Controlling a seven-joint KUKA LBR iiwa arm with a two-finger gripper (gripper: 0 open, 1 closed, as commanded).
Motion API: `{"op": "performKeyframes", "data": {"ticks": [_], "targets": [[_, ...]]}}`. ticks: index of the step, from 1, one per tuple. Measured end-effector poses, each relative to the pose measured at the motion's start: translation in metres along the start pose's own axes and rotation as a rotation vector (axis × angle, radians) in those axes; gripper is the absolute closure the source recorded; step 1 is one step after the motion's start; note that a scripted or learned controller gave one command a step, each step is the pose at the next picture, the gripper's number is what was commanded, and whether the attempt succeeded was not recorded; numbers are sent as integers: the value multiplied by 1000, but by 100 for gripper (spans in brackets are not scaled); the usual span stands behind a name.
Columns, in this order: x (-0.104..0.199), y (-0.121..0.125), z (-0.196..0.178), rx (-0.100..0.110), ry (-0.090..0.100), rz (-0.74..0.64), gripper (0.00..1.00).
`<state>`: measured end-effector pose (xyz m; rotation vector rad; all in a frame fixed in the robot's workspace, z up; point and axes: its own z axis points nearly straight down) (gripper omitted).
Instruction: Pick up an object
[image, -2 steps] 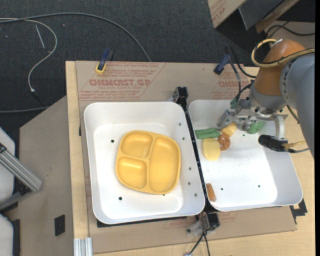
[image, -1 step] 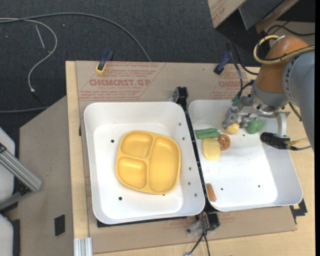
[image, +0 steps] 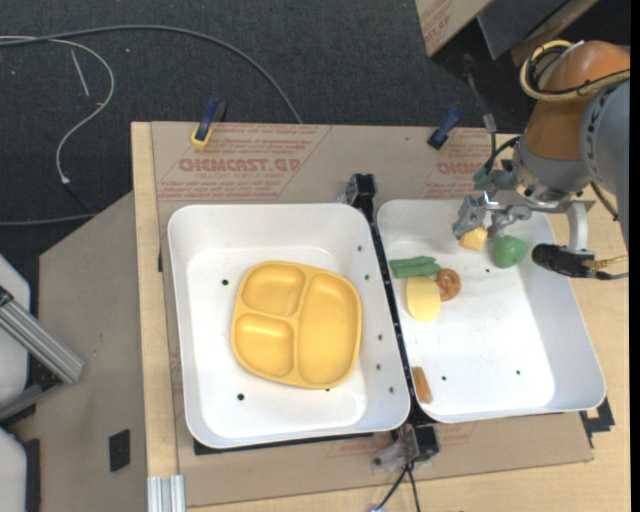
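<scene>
Candidate objects: several small items lie in the right bin (image: 560, 380), all in its far-left part.
Small yellow piece: a small yellow piece (image: 472, 239) sits right under the gripper (image: 483, 214), near the bin's far edge; whether the fingers touch it cannot be told.
Green round object: a green round object (image: 508, 250) lies just beside the yellow piece, on its right in the view.
Green long object: a green long object (image: 413, 266) lies flat near the bin's left wall.
Brown round item: a brown round item (image: 448, 283) rests just right of the green long object and touches the pale yellow block (image: 422, 299).
Pale yellow block: it lies below the green long object, close to the left wall.
Orange stick: a small orange stick (image: 422, 384) lies apart from the others, by the bin's near-left corner.
Gripper: it hangs low over the far part of the right bin, above the small yellow piece; nothing is clearly seen between its fingers.
Finger state: cannot tell whether they are spread or closed.
Arm: the arm (image: 570, 110), with its orange band, reaches in from the view's upper right.
Left bin: the left bin (image: 200, 300) holds a yellow divided plate (image: 297, 323), lying flat near its middle.
Bench: both bins sit side by side on a cardboard sheet (image: 250, 160) fixed with blue clamps (image: 207, 121) at the far edge.
Surroundings: a white cable (image: 90, 80) runs over the dark floor beyond the bench.
</scene>
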<state>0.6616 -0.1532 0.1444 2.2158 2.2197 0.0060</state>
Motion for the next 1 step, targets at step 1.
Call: {"op": "performKeyframes", "data": {"ticks": [1], "targets": [[6,-5,-50,0,0,0,100]]}}
